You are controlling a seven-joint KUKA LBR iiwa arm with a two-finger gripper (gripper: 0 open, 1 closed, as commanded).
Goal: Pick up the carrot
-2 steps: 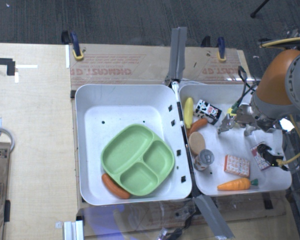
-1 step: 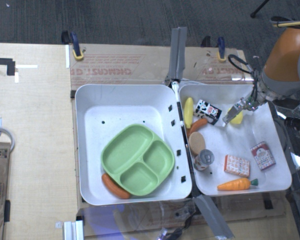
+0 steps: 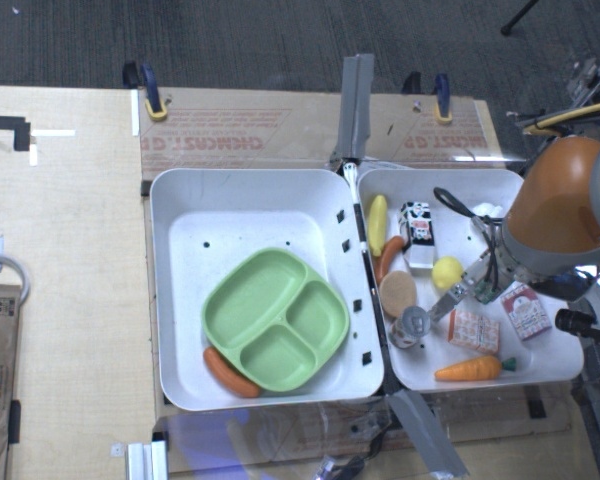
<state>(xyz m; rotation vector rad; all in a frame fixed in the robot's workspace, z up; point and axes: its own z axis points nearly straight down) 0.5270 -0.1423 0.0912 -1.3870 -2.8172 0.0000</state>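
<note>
The carrot [image 3: 469, 369], orange with a small green top at its right end, lies flat near the front wall of the right bin [image 3: 500, 380]. My gripper [image 3: 416, 325] reaches in from the right, low over the left part of that bin. It sits up and to the left of the carrot and apart from it. The arm's orange band [image 3: 561, 200] hangs over the bin's right side and hides part of it.
Around the gripper lie a tan disc [image 3: 398, 291], a lemon [image 3: 446, 271], a reddish sausage [image 3: 388, 258], a yellow banana-like piece [image 3: 377, 223], a small carton [image 3: 416, 223] and two red-and-white packets [image 3: 475, 330]. The left bin holds a green divided plate [image 3: 275, 318] and an orange sausage-shaped piece [image 3: 230, 372].
</note>
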